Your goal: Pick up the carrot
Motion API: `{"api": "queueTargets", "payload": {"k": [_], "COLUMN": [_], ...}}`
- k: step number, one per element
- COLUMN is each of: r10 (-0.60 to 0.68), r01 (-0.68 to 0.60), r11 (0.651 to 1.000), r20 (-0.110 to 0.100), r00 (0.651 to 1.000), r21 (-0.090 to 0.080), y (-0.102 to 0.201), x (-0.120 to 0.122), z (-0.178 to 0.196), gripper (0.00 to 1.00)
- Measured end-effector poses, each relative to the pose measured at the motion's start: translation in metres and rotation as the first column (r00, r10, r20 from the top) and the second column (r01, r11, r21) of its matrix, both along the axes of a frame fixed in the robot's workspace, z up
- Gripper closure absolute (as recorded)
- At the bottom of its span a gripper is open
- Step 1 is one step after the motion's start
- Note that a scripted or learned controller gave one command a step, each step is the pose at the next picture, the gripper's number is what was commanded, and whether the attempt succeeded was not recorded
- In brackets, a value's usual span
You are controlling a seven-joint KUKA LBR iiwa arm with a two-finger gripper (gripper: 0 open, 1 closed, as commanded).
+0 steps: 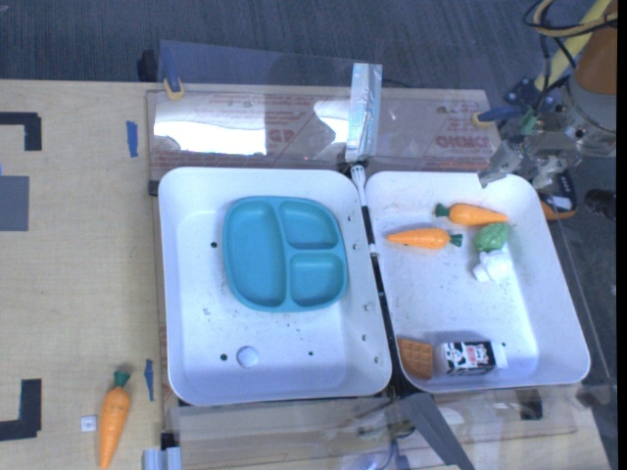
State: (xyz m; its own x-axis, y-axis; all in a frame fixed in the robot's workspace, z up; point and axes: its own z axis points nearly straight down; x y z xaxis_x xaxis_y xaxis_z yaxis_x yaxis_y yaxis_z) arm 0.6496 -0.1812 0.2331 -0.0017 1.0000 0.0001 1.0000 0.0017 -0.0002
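Nearest, a stray carrot (114,416) lies on the bench; two carrots (423,237) (474,214) in the right bin (563,346) sit near the gripper (529,161) (grip state unclear), open floor below.

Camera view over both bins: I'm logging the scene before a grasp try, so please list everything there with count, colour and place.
Shallow white plastic bins: two, side by side.
Blue three-compartment plastic plate: one, in the left bin.
Orange toy carrots with green tops: three; two in the right bin's far part, one on the bench at lower left.
Green and white toy vegetable: one, right bin, beside the carrots.
Brown toy waffle: one, right bin's near edge.
Black-and-white small carton: one, beside the waffle.
Grey arm's gripper: one, above the right bin's far right corner.
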Motion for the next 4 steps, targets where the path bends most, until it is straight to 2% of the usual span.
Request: {"api": "queueTargets", "payload": {"k": [1, 2, 3, 4], "r10": [0.039, -0.078, -0.072, -0.050], "r01": [-0.039, 0.078, 0.073, 0.051], "r11": [0.999, 0.997, 0.997, 0.999], "r20": [-0.009, 0.003, 0.021, 0.024], "r00": [0.999, 0.997, 0.997, 0.998], "r21": [0.002, -0.004, -0.005, -0.013], "y": [-0.012, -0.005, -0.003, 0.046], "x": [0.004, 0.011, 0.017, 0.012], "z": [-0.119, -0.141, -0.120, -0.131], "gripper": [0.00, 0.00, 1.00, 1.00]}}
